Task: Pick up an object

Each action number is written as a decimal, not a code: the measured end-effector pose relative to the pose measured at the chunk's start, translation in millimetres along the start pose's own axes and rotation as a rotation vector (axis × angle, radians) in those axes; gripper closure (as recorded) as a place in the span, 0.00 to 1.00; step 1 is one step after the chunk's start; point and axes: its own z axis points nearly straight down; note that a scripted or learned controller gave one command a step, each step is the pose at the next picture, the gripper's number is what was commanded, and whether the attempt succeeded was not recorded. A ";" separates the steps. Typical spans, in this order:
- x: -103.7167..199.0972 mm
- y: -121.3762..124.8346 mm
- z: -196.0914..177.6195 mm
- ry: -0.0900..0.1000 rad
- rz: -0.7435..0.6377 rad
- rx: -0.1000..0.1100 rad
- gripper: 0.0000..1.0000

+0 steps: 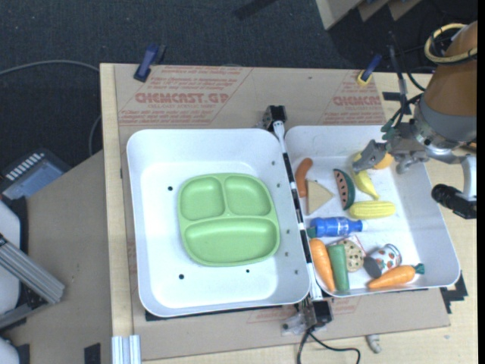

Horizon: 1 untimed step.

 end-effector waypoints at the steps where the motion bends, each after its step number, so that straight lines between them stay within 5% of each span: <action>1: -33.8 28.9 106.6 0.000 0.000 0.001 0.00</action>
